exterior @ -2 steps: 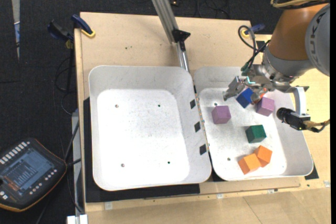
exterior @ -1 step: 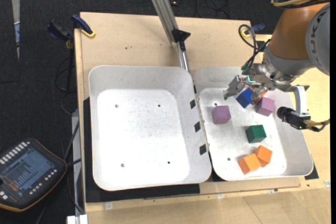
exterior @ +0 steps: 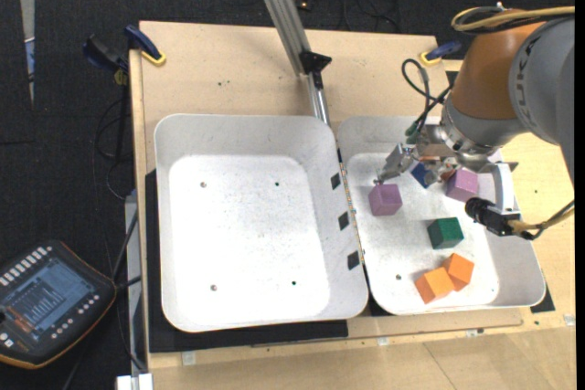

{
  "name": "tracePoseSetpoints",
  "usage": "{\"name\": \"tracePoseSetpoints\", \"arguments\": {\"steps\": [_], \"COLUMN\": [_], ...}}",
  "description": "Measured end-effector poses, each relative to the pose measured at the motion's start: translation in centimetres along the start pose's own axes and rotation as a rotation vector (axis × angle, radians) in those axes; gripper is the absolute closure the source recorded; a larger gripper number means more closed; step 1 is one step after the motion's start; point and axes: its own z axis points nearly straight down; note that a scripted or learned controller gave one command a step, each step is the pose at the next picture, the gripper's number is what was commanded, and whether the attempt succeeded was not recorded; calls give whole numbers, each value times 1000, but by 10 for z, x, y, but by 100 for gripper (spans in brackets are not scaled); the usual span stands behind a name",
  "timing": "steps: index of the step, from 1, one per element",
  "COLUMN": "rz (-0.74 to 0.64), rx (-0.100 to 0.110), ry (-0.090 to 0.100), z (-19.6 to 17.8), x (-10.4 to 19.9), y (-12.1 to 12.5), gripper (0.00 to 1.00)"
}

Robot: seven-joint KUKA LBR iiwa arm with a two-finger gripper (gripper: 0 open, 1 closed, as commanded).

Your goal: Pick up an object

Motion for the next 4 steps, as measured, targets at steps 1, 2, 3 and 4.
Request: {"name": "tracePoseSetpoints", "arguments": {"steps": [1, 2, 3, 4], "rz": [1, 1, 0, -2], "rx": [1, -10, -13, -9], "ry": [0, 2, 2, -1], "z": [45, 60, 50, -9], "x": [-6, -5, -4, -6], "y": [0, 3, 4, 14], "gripper": [0, 0, 100, 100]}}
